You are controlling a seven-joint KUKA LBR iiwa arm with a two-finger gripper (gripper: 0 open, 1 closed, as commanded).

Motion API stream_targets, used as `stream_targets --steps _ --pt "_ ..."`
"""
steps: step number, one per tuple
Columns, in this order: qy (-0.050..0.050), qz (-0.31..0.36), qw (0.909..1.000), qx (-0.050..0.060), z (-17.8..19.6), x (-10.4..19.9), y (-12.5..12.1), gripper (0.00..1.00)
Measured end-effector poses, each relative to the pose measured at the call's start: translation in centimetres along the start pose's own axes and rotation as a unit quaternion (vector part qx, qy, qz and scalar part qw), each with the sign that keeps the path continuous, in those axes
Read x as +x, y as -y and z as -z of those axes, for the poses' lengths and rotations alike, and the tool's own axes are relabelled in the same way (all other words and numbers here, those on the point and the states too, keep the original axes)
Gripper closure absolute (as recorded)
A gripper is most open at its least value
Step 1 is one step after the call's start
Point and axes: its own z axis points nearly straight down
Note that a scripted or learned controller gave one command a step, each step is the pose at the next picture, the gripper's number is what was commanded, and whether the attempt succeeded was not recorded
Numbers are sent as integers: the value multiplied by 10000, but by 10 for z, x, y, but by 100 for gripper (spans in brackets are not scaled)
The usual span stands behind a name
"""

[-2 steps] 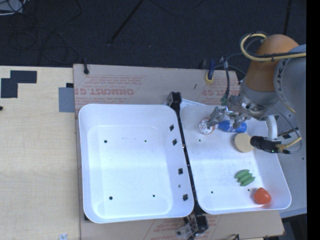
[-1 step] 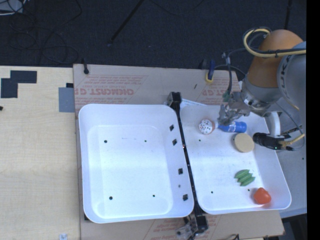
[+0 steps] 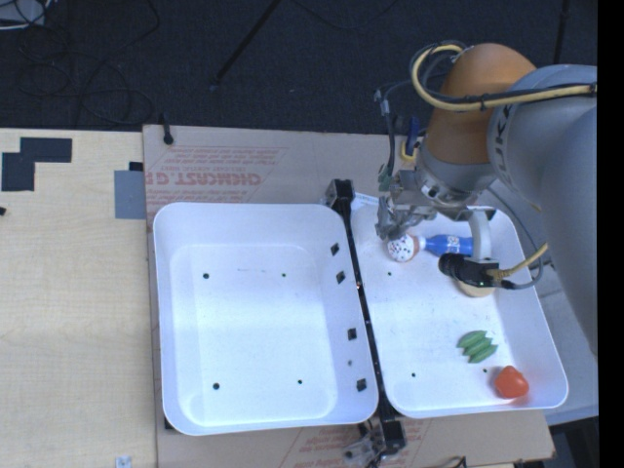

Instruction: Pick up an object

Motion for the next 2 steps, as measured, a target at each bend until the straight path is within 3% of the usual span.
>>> stream_targets --steps 1,2 --pt "-14 30 10000 -74 149 112 7 100" --pt "17 -53 10000 15 143 65 23 100"
